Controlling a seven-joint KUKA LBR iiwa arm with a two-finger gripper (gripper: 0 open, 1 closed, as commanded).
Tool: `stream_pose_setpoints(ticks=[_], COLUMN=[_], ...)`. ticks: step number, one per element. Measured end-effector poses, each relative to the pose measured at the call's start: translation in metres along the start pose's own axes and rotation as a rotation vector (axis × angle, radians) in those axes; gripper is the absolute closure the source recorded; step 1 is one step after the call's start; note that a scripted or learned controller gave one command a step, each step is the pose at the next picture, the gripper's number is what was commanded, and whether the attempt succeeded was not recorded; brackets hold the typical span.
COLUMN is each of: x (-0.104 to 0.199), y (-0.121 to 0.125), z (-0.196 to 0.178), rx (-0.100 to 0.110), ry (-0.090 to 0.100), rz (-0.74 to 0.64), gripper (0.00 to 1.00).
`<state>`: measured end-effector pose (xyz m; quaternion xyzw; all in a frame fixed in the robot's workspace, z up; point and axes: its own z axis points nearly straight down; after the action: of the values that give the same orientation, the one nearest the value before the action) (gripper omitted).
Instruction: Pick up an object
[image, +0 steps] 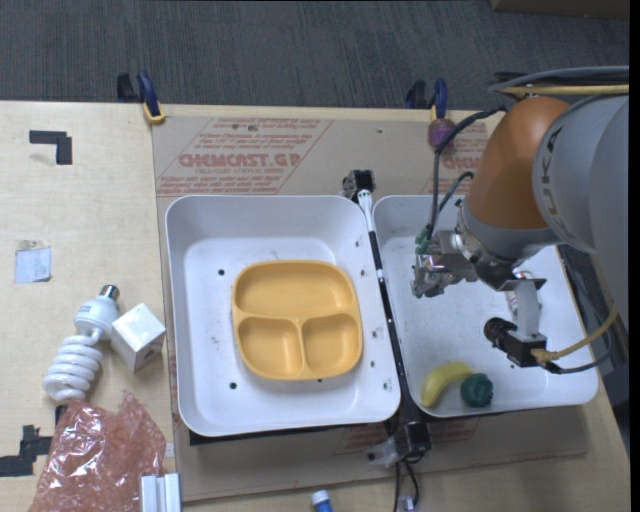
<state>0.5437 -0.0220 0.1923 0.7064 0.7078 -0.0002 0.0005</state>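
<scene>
A yellow banana-shaped toy lies near the front edge of the right bin. Beside it on the right rests a dark green round object. My gripper hangs over the left middle of the right bin, pointing down, well behind the banana. I see nothing between its fingers. A yellow three-compartment plate lies in the middle of the left bin.
The grey arm with its orange band covers the back right of the right bin. A black cable fitting hangs over the bin's right side. On the bench to the left lie a spiral light bulb, a white cube and crumpled pink plastic.
</scene>
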Motion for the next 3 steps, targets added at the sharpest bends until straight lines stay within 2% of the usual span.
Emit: stream_pose_setpoints(ticks=[1,2,3], x=[0.0,-0.07,-0.091], y=[0.0,-0.016,-0.028], z=[0.0,0.052,0.1], rx=[0.0,0.001,0.002], ry=[0.0,0.0,0.001], rz=[0.0,0.001,0.004], gripper=[0.0,0.0,0.0])
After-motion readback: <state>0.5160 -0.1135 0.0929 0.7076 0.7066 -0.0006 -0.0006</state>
